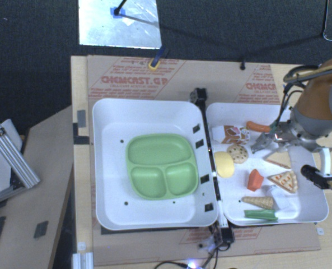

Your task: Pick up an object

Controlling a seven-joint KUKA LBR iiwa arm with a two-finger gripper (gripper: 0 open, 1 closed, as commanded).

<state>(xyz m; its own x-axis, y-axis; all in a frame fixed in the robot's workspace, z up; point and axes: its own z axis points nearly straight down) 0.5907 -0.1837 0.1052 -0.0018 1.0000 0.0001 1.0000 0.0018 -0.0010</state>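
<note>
My gripper (270, 141) hangs low over the far right part of the right bin (317, 206), reaching in from the right. It is just right of a chocolate-chip cookie (238, 153) and below an orange carrot-like piece (258, 126). A pale triangular slice (279, 161) lies directly under it, partly covered. Nearby lie a pizza slice (283, 180), a red-orange piece (255, 179), a yellow round fruit (223, 164), a red-and-white packet (233, 133), an ice-cream cone (258, 202) and a green pod (261, 213). Nothing is visibly held.
The left bin (107, 150) holds a green divided plate (160, 166). A black hinge strip (206, 150) runs between the two bins. The arm's body (319, 102) looms over the right bin's far right corner. A shiny metal sheet (120, 15) lies beyond the bench.
</note>
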